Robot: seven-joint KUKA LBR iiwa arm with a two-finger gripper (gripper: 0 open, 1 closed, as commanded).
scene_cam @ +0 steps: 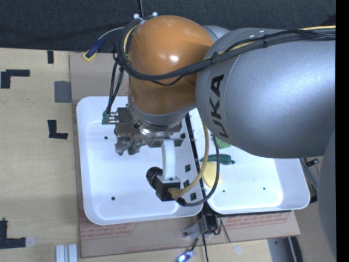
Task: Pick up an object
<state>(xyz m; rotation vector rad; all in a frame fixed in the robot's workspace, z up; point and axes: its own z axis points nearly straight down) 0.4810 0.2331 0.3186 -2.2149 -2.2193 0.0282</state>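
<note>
Over the shallow white plastic left bin (101, 201): two-finger metal gripper (126, 145), hanging low above the upper middle of the bin's floor, below the orange band (163, 53) of the grey arm (272, 91).

Gripper state: cannot be told from this angle, since the wrist hides most of it. Nothing is seen held in it.

Floor of the left bin, where it shows: bare white.

Right of the left bin, rim beside rim: second shallow white plastic bin (256, 201).

Just across that shared rim from the left bin: small green item (224, 159), lying on the white floor and partly hidden under the arm. It is possibly a soft plastic piece; the shape is unclear.

Beneath the left bin: brown cardboard sheet (131, 231).

Task status: judged early. Nothing is grasped or lifted, and the one candidate seen lies apart from the gripper. Remaining: reach an object, take hold of it, raise it.
</note>
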